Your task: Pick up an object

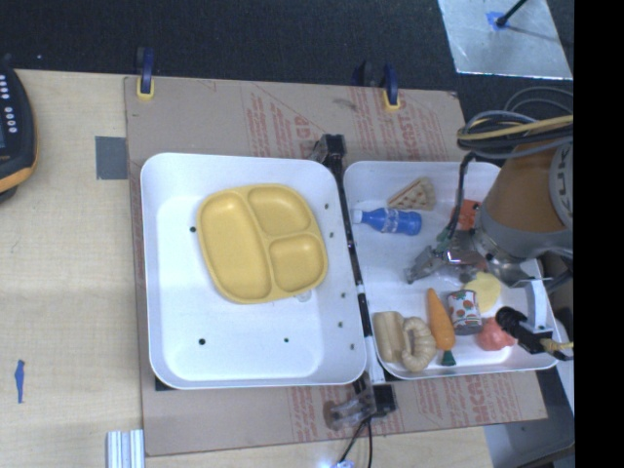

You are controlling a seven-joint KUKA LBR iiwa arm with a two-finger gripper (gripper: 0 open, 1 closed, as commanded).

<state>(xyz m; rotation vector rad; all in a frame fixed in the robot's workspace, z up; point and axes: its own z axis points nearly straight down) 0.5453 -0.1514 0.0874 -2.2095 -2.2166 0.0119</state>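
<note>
Nearest me, at 6 o'clock in the right bin: bread roll, carrot, small carton. My gripper hangs mid-bin, fingers spread and empty (nothing between them). Carrot sits just toward 6: drop straight, straddle its narrow width. Further, at 11: blue bottle, wedge.

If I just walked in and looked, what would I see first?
Probably the big yellow divided plate, lying alone in the left white bin. Next, the grey and orange robot arm reaching in from the right, its gripper low over the right bin. That bin is crowded with toy food: a blue bottle near the top, and an orange carrot beside a tan piece of bread at the bottom.
</note>
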